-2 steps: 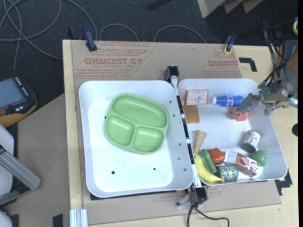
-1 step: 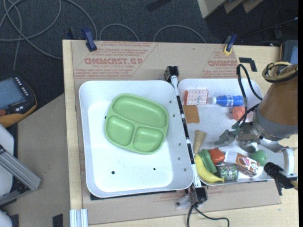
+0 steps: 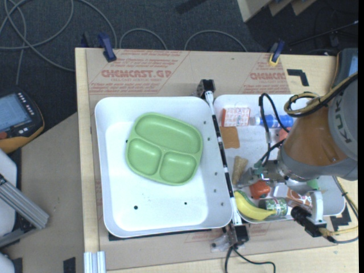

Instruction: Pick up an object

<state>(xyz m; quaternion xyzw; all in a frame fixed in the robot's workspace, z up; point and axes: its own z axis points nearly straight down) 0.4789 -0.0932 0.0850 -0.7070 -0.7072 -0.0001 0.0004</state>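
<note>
- Green plastic fills the middle of the left bin (image 3: 114, 209): a divided plate (image 3: 164, 148) with three compartments, lying flat and a little turned, well apart from me.
- My arm (image 3: 321, 138), grey with its orange band, reaches in from the right and hangs over the right bin (image 3: 227, 104), covering much of it.
- My gripper (image 3: 263, 182) sits low over the near half of that bin, among the clutter; its fingers are hidden under my own wrist, so I cannot tell whether they are spread or closed, or whether anything is between them.
- Just beside my gripper lies a red object (image 3: 261, 190), touching or nearly touching the tip; too small to name.
- A yellow banana (image 3: 249, 208) curves along the near left corner of the right bin, just below the red object.
- Next to the banana is a small green-labelled can (image 3: 278, 207) on its side.
- At the far end of the right bin I see a white and red box (image 3: 235, 117), with a brown card-like piece (image 3: 230, 136) just below it.
- A blue and white item (image 3: 275, 121) lies beside the box, partly under my cables.
- Both bins rest on a brown board printed with red lettering (image 3: 136, 73).
</note>
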